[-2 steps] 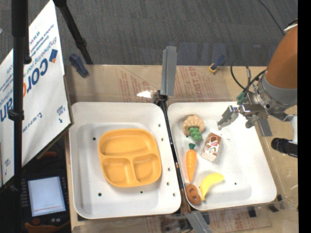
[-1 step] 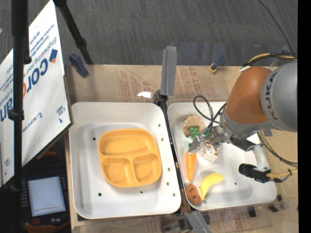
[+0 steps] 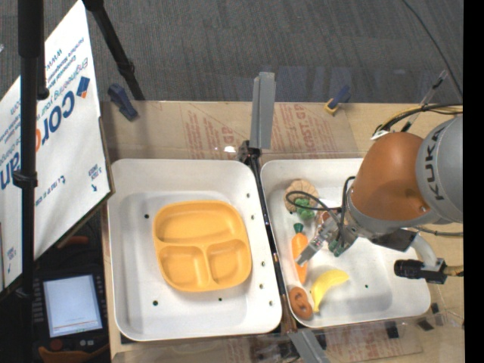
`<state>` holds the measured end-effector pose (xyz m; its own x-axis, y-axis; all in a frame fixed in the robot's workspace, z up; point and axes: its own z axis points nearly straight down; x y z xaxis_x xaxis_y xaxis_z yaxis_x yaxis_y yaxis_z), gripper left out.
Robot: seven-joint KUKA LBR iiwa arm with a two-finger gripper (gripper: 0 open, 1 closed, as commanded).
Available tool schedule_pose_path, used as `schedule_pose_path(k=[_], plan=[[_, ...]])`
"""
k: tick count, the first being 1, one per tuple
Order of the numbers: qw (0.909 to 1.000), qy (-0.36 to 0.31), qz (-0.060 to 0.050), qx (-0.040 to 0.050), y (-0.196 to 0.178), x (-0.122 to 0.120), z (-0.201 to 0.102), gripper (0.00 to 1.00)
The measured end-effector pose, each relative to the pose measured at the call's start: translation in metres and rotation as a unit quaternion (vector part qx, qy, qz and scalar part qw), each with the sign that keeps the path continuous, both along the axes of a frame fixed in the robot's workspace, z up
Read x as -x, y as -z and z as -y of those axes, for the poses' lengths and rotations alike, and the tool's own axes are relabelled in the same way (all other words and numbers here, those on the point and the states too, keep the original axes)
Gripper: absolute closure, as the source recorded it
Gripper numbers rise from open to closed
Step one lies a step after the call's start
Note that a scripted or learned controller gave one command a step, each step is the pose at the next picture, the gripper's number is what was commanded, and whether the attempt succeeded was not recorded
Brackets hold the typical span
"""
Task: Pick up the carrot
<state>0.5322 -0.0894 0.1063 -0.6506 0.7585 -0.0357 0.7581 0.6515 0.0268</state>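
Item: carrot (image 3: pixel 300 252). I log it in the right bin (image 3: pixel 378 293), near the left wall, lying roughly lengthwise toward the camera. Orange body, tapering downward, with a small green top at its far end. It looks short, smooth and rigid; I judge it a toy piece that should take a pinch across its width.

Gripper (image 3: pixel 321 242): angled down from the right, its tip just beside the carrot's right flank, possibly touching. I judge this the approach to a grasp from the open side, since the bin wall blocks the left. Whether the jaws are spread or closed I cannot tell from this slant; nothing visibly sits between them, so I log no hold on the carrot.

Neighbours: a banana (image 3: pixel 330 283) just right of the carrot's lower end; a brown round piece (image 3: pixel 300 299) below it by the bin's near corner; a tan and dark cluster (image 3: pixel 302 193) beyond the green top. Crowding leaves little room, in my view.

Left bin (image 3: pixel 128 278): holds an orange divided tray (image 3: pixel 202 246), well apart from the work.

Tabletop (image 3: pixel 181 131): carries both bins.
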Motion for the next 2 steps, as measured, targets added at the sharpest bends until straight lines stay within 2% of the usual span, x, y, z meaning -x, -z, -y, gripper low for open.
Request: schedule_pose_path(k=[1, 2], plan=[[1.0000, 0.004, 0.001, -0.0006, -0.009, -0.001, 0.002, 1.00], [0.9973, 0.069, -0.023, -0.0064, -0.080, 0.011, -0.083, 1.00]])
